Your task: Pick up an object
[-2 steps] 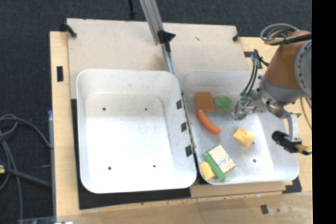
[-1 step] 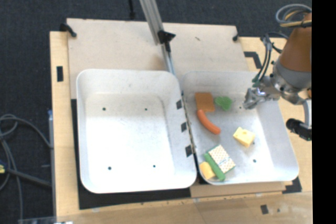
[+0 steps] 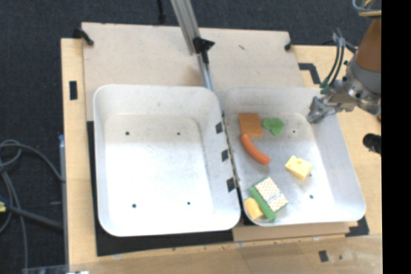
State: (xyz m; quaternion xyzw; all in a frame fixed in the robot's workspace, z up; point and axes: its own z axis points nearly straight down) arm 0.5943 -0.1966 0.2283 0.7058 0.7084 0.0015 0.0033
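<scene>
Above the right bin (image 3: 334, 157) rim (far corner) hovers the claw (image 3: 316, 112).

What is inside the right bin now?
The right bin holds a tan block, a green piece, an orange sausage, a cheese wedge and a checkered box, which partly covers a yellow piece.

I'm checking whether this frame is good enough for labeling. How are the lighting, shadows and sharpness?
Camera view: even, soft lighting with only faint shadows under the items. The left bin and right bin are bright white, near washed out, with little surface detail. The whole frame is slightly soft; the gripper at the right bin's rim is too blurred to read its fingers. The orange sausage-shaped toy and yellow cheese wedge stay distinguishable.
</scene>
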